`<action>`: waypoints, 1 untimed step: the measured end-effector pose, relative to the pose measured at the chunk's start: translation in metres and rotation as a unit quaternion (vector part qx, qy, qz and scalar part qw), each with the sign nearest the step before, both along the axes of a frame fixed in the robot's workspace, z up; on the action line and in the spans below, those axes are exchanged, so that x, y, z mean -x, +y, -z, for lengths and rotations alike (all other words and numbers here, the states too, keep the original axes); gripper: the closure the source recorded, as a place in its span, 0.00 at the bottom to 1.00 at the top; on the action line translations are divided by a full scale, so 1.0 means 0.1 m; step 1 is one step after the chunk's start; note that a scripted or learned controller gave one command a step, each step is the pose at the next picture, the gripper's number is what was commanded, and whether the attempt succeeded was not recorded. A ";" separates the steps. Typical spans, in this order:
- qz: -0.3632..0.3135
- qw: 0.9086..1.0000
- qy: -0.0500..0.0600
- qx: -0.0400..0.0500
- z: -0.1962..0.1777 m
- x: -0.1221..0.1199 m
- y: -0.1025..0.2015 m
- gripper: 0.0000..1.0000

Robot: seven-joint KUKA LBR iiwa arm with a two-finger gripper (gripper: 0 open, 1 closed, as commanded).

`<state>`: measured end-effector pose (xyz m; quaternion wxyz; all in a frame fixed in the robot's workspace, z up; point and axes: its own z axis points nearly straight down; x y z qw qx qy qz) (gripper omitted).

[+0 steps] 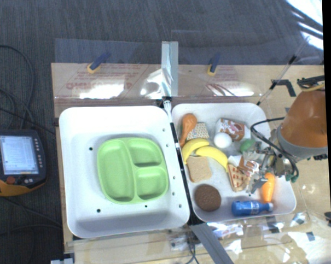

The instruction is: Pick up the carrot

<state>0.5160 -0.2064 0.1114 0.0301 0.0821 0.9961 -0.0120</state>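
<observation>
The carrot (pixel 268 187) is a small orange piece lying near the right wall of the right bin (pixel 284 205), just above a blue bottle (pixel 251 207). My gripper (pixel 261 176) hangs low over the bin's right side, directly at the carrot's upper end and beside a pizza slice (pixel 239 175). The grey wrist and its orange band (pixel 309 121) reach in from the right and hide the bin's right rim. Cables and gripper parts crowd around the carrot's top, so the grasp is not readable.
The right bin also holds a drumstick (pixel 187 124), a banana (pixel 206 152), an egg (pixel 222 140), a wrapped snack (pixel 232 128), a green item (pixel 246 146), a bread slice (pixel 199 168) and a brown patty (pixel 207 197). A green divided plate (pixel 133 168) lies in the left bin (pixel 81 214).
</observation>
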 end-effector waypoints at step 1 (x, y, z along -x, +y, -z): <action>0.011 1.000 -0.001 0.001 0.00 -0.01 0.04 0.00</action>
